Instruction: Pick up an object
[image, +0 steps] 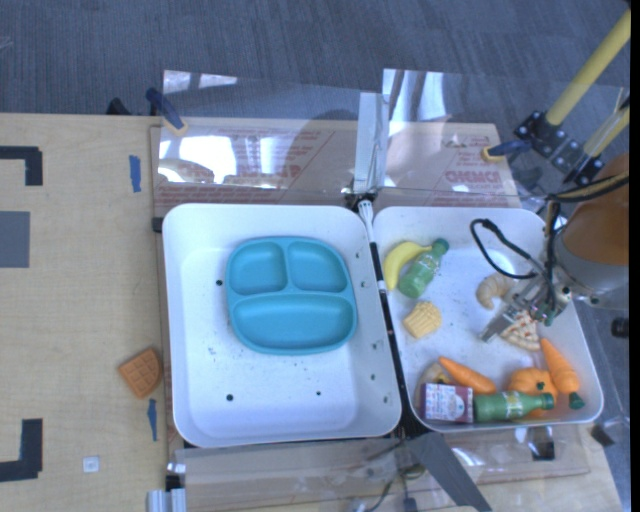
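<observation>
Jaws (512, 318) sit low by the pizza slice (521, 331); I can't tell their spread, so I'd centre on it before squeezing.

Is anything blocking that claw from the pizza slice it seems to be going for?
Nothing visible does. The gripper is low in the right bin, right at the pizza slice. A pale croissant-like piece lies just to the side, and a carrot beside the slice.

Bright even overhead light, glare on clear panels (300, 150), soft focus
</observation>
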